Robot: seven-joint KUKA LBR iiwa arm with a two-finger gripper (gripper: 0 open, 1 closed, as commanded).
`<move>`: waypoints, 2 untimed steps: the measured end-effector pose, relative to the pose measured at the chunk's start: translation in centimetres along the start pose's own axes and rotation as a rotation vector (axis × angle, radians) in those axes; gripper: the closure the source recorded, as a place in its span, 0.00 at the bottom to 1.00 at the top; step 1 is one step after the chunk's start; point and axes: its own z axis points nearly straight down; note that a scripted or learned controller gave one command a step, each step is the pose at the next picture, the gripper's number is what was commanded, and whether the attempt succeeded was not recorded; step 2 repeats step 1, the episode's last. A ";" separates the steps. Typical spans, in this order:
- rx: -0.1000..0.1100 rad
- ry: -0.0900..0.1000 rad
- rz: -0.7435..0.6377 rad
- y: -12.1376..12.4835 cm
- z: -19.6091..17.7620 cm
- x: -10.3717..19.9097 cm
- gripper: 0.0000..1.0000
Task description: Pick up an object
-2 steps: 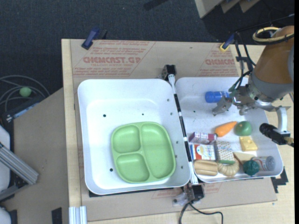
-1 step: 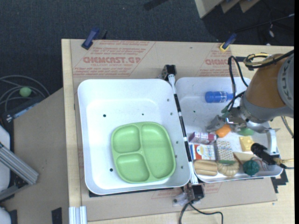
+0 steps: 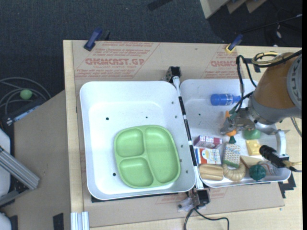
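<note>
Hand (image 3: 233,123) low in right bin (image 3: 201,92), grip state unclear; "CHEMCAST GP" printed on brown board (image 3: 115,56) behind.

The desk (image 3: 72,128) carries a printed cardboard sheet (image 3: 144,56); on that sheet two shallow white bins, left bin (image 3: 96,109) and right bin (image 3: 201,92), sit touching.

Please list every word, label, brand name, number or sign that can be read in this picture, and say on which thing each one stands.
"CHEMCAST G P", red print on the brown paper sheet covering the bench, behind the left white bin; repeated behind the right white bin, partly hidden there.
Smaller red lines under that print: too blurred to read.
Small red and white packets in the right bin: printed, but too small to read.
Blue plastic bottle: no legible label.
</note>
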 end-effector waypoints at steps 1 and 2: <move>-0.002 0.001 -0.003 0.7 -10.2 7.4 1.00; -0.002 0.001 -0.003 0.7 -10.2 7.4 1.00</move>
